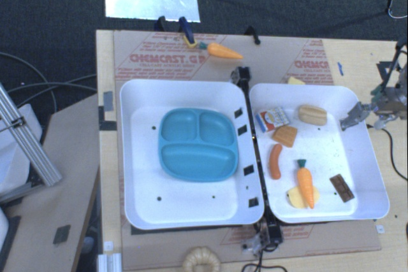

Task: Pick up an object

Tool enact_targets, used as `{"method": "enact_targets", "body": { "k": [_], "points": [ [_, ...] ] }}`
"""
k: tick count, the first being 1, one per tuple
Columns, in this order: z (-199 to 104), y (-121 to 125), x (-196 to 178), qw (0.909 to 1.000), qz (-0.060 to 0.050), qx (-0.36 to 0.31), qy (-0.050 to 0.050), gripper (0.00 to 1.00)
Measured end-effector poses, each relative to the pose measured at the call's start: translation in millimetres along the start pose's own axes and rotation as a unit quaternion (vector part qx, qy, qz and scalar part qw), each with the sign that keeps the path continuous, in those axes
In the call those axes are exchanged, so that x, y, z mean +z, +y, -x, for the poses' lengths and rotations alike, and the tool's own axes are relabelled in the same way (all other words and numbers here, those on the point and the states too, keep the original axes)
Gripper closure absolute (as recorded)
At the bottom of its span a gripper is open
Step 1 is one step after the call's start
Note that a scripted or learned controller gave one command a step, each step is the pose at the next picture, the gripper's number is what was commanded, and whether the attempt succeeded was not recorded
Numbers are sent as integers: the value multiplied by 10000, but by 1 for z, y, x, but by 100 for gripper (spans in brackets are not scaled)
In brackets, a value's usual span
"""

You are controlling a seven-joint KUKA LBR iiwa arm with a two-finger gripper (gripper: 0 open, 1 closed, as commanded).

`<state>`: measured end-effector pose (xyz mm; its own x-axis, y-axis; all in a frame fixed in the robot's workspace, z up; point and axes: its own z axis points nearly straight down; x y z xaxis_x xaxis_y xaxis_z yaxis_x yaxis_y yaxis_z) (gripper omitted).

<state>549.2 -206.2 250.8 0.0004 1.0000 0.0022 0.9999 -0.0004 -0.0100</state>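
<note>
The right white bin (366, 156) holds several toy foods. A red and white carton (273, 118) lies beside a tan bread roll (312, 114). An orange toast piece (285, 136) and a red sausage (275, 161) sit below them. A carrot (305, 183) rests over a yellow piece (294, 198), with a brown chocolate bar (342, 188) to its right. My gripper (353, 116) hovers at the bin's right rim, right of the bread roll and touching none of the foods.
The left white bin (137, 137) holds a blue divided plate (197, 143). A second carrot (220, 51) lies on the board behind the bins. A yellow scrap (295, 80) sits behind the right bin. A tan ring (201, 259) lies at the front edge.
</note>
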Motion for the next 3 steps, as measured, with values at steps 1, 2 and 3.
{"method": "enact_targets", "body": {
  "k": [1, 2, 3],
  "points": [
    [-1, 2, -7, 10000, 57, -18, -14, 0],
    [-6, -5, 42, 10000, 39, -11, -7, 0],
    [-2, -1, 103, 10000, 34, -9, -7, 0]
  ]
}}
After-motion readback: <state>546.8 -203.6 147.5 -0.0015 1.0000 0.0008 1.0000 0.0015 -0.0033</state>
